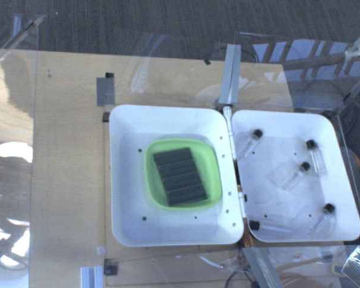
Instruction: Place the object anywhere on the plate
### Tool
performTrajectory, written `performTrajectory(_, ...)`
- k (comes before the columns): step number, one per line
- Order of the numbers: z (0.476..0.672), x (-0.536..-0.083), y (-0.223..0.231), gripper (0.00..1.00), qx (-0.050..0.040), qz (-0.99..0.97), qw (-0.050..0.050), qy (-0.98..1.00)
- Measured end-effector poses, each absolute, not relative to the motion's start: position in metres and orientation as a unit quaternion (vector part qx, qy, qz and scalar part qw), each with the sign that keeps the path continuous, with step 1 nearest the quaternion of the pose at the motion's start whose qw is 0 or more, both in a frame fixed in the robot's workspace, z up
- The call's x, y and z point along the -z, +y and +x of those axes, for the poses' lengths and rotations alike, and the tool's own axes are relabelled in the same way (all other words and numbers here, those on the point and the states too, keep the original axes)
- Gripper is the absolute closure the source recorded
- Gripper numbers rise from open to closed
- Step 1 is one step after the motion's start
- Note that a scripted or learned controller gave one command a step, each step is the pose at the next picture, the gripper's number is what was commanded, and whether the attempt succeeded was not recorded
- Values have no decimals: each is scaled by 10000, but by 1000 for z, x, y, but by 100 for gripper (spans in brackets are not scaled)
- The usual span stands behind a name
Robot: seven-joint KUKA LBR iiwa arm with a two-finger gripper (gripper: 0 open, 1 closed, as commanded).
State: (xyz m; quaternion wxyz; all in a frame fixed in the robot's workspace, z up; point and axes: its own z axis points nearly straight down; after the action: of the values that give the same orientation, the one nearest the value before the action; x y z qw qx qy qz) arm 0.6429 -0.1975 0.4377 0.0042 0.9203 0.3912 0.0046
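Observation:
A square lime-green plate (211, 171) sits in the middle of the left white bin (126, 221). A dark grey ribbed rectangular block (179, 176) lies flat on the plate, turned slightly off square and well inside the rim. Nothing is touching the block.
The right white bin (342, 221) holds several clear vials with black caps, such as one near its far left corner (252, 139) and one near its middle (300, 170). A grey metal bar (230, 77) stands behind the joint between the bins. Light wooden bench top (60, 179) surrounds the bins.

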Motion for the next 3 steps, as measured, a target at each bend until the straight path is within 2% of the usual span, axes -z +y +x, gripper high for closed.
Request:
performTrajectory(1, 645, -437, -197, 0, -40, 9332, 34, 3594)
performTrajectory(2, 599, -409, -200, 0, -18, 9510, 7, 3092)
performTrajectory(3, 548, -436, -206, 0, -31, 9631, 19, 2691)
